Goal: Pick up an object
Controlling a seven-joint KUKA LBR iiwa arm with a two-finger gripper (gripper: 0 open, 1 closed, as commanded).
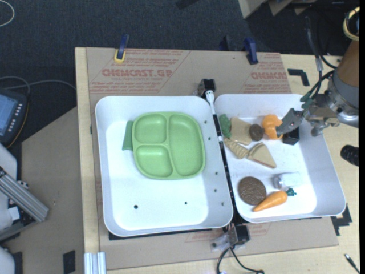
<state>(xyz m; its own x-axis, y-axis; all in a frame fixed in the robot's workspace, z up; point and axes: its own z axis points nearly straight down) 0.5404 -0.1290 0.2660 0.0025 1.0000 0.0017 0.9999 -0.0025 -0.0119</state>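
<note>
Camera view: looks down at a slant on two white bins set side by side on a brown board.
Arm: comes in from the right, its grey wrist (348, 99) above the right bin's far right corner.
Gripper: the gripper (291, 128) points left over the right bin (328, 170). Its two dark fingers are spread apart with nothing between them. One finger (292, 119) sits higher, the other ends lower by a dark tip.
Nearest object: an orange piece (270, 124) lies just left of the fingertips, next to a small dark brown ball (256, 132).
Other right-bin items: a tan wedge (263, 155) and a pale ridged piece (237, 148) near the centre. A green piece (225, 125) rests against the left wall. A brown round disc (251, 189), a toy carrot (271, 200) and a small white and grey item (287, 180) lie toward the near edge.
Left bin: the left bin (114, 170) holds a green divided plate (169, 145) in its far half.
Edges: the two bins meet along a middle seam, and the green piece and the ridged piece crowd that side.
Open room: bare white floor lies along the right bin's right side, below the gripper. The near half of the left bin is bare too.
Bench: two clamps (121, 49) grip the board's far edge.
</note>
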